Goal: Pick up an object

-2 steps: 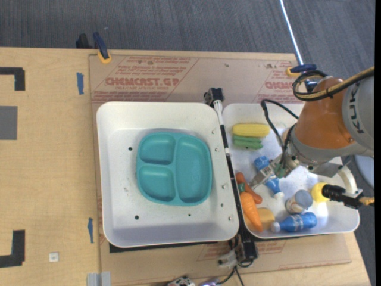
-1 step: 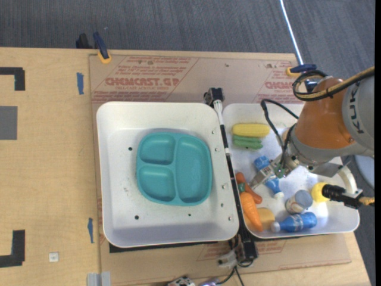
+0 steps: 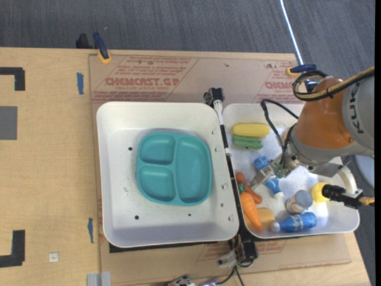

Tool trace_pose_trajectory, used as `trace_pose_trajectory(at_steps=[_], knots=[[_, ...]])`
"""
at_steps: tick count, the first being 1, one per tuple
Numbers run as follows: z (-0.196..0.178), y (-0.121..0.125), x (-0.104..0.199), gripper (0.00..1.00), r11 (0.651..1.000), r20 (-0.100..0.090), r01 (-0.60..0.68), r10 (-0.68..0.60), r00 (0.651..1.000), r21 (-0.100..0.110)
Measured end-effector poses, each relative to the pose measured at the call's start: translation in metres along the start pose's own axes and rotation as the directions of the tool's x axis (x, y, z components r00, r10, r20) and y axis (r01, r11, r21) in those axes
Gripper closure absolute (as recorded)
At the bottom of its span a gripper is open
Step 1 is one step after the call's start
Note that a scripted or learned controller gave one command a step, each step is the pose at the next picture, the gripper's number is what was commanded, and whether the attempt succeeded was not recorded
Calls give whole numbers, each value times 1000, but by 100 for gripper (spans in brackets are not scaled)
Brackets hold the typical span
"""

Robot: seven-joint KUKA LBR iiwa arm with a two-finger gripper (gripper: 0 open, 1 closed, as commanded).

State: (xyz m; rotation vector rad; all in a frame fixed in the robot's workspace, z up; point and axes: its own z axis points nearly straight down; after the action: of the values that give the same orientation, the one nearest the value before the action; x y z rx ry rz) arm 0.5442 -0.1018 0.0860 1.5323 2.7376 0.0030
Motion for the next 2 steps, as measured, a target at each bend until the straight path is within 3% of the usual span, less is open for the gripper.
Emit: trace_pose_trajectory(at_steps=[2], knots=[[0,0,0,0,1000,0,0,0,1000,0]])
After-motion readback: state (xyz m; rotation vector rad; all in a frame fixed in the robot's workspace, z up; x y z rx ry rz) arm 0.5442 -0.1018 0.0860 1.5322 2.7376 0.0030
